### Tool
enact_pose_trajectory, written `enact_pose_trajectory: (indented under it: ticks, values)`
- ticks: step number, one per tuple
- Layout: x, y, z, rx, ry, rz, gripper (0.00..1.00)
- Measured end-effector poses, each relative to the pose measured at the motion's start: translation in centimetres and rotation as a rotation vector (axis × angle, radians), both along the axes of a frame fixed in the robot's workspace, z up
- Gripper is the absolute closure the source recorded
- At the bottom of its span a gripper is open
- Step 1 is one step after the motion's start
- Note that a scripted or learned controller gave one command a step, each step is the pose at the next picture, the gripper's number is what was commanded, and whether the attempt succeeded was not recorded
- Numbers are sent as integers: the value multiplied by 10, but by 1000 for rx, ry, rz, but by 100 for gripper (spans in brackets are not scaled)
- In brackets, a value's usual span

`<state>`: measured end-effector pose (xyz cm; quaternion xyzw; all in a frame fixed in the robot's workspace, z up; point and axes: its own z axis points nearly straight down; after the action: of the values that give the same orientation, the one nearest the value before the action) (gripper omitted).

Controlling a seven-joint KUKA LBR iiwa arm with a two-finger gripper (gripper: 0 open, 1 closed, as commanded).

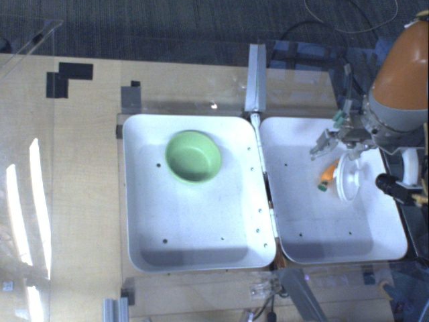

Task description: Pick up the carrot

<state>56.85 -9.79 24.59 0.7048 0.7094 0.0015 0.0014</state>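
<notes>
Nearest the camera: front rims of the two white bins, side by side on the bench. Front half of the left bin (154,247) bare; same for the front half of the right bin (315,243).

Mid-depth, right bin: the carrot (326,176) lies on the bin floor, roughly central and a little toward the right wall. Small, orange, with a green tip pointing toward the front edge. Just beside it on the right, a white translucent cup-like object (348,178), touching or nearly touching the carrot; cannot tell which.

Mid-depth, left bin: green bowl (193,155), upright, sitting toward the back half, well apart from the carrot and across the divider.

Further back, right bin: the gripper (343,139) hangs over the back-right part of the bin, just behind the carrot. Metal linkages visible, but the jaws themselves are too tangled in the wrist hardware to read; cannot tell whether apart or together. Nothing orange seen between them.

Farthest: the arm's orange band (404,69) at the right edge, cables on dark floor behind the bench.

Progress, judged: carrot on the bin floor, not lifted. Approach looks underway; descent, grasp and lift all remain. The neighbouring white object may crowd the grasp.
</notes>
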Motion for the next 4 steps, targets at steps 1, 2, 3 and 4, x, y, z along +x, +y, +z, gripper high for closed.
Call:
enact_pose_trajectory:
  ticks: [1,2,3,4]
  values:
    - [5,-45,-47,-2,-2,171,0]
    - [34,-87,-136,-9,-27,-43,0]
    - [39,-79,-139,-28,-39,31,0]
    - [38,-86,-140,-27,-40,187,0]
